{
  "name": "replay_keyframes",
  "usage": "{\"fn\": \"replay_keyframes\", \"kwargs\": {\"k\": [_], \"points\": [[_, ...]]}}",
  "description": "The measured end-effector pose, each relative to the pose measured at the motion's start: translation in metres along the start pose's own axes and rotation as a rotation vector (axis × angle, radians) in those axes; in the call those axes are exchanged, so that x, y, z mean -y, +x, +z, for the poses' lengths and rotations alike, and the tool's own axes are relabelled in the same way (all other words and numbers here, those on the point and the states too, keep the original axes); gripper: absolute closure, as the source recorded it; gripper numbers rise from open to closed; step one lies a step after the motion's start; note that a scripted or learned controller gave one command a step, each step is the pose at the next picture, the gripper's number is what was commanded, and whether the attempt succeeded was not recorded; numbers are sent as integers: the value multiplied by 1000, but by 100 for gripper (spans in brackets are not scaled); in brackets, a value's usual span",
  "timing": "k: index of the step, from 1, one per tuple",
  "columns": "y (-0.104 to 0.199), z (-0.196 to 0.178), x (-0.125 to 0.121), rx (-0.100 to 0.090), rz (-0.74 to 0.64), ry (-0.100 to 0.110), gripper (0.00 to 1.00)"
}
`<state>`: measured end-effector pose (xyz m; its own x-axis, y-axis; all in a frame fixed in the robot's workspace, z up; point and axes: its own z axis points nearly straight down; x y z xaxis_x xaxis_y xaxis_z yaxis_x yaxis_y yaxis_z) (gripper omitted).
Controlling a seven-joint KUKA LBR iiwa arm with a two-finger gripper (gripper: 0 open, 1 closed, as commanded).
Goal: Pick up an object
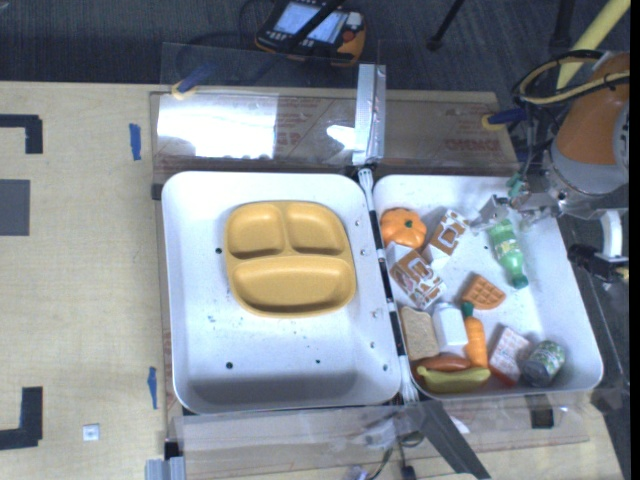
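The right bin [575,298] holds several toy foods: an orange fruit [402,226], a green bottle [507,251], a waffle [483,293], a carrot [475,340], a bread slice [421,333], a hot dog [453,371], a pink packet [508,351] and a grey-green can [543,361]. Two brown-and-white patterned packs [418,276] lie beside the orange fruit. My gripper [520,201] hangs over the bin's far right corner, just above the top of the green bottle. Nothing is visibly held in it.
The left bin [190,298] carries a yellow divided plate [290,255]. A clear divider [368,113] stands behind the bins. A handheld controller [308,28] lies on the floor beyond. Cables and the arm's orange band [590,133] crowd the right edge.
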<state>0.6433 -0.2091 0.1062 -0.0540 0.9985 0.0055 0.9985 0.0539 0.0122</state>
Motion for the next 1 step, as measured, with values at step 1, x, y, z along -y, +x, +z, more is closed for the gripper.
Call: {"fn": "replay_keyframes", "kwargs": {"k": [1], "points": [[4, -4, 75, -9, 211, 10, 0]]}}
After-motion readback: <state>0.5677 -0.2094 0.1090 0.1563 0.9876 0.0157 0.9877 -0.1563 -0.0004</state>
